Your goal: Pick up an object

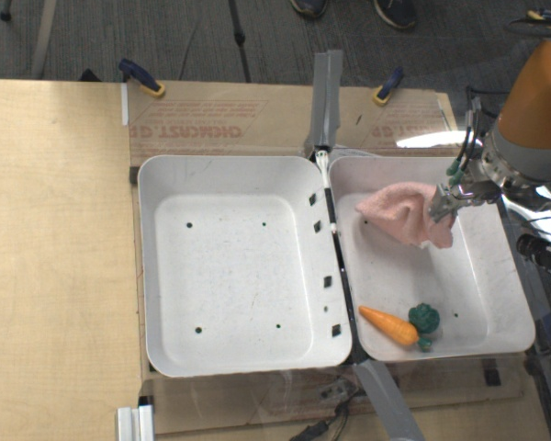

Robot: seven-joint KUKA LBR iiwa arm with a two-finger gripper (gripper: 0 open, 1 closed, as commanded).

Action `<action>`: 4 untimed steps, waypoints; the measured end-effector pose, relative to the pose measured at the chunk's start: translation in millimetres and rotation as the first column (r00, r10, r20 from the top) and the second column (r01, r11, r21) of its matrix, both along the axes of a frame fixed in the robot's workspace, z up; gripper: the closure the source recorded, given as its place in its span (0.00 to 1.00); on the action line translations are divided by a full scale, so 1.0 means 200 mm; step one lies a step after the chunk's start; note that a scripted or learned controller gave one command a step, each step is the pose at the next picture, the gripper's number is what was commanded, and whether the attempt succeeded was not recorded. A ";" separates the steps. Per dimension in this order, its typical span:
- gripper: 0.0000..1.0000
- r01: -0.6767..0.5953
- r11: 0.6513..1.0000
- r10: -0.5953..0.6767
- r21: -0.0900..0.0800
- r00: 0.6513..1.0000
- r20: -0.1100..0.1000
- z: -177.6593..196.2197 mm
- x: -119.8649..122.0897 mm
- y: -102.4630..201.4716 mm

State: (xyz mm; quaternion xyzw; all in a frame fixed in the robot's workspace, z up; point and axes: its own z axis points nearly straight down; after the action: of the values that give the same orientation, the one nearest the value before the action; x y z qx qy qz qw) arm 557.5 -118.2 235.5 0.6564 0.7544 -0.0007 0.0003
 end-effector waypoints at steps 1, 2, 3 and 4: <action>1.00 -0.185 0.983 0.185 -0.003 0.983 0.005 -0.71 0.51 -0.21; 1.00 -0.094 0.996 0.094 0.000 0.996 0.001 -0.05 0.51 0.21; 0.00 -0.094 0.996 0.094 -0.001 0.996 0.000 -0.05 0.51 0.21; 0.00 -0.041 0.999 0.041 0.000 0.999 -0.002 -0.54 0.50 0.08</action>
State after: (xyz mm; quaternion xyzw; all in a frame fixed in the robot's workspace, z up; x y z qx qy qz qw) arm 658.0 -102.0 127.0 0.6407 0.7678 -0.0016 -0.0004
